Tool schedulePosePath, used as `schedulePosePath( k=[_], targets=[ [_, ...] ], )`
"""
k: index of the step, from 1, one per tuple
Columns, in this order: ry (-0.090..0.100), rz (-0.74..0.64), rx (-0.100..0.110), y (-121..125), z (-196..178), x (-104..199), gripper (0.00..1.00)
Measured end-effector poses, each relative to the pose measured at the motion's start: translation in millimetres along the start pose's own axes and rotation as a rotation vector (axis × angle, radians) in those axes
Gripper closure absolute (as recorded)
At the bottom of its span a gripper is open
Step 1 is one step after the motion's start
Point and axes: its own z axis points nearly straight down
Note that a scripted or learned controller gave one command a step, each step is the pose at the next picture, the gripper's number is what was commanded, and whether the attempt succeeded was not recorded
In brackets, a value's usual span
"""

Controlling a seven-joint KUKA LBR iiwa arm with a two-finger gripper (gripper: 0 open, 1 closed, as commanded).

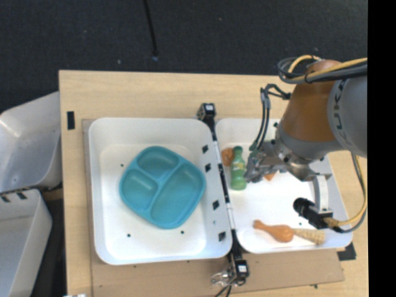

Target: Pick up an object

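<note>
In the right bin [291, 247], a green bottle [237, 171] lies close to the left wall, with a small orange piece [228, 156] just above it. My gripper [255, 168] hangs low over the bin, right beside the bottle's right side. Another orange bit [270, 177] peeks out from under the gripper's right edge. An orange drumstick-shaped toy [278, 231] with a tan end [312, 236] lies near the bin's front wall.
The left bin [99, 228] holds a blue divided plate [162, 186]. The grey and orange arm [315, 113] covers the right bin's far right part. A black part with a yellow cable [307, 210] hangs above the drumstick toy.
</note>
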Motion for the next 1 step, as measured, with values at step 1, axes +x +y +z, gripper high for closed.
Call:
schedulePosePath(
  k=[1],
  targets=[
    [0.000, -0.001, -0.002, 8.7, -15.5, 53.2, 1.00]
  ],
)
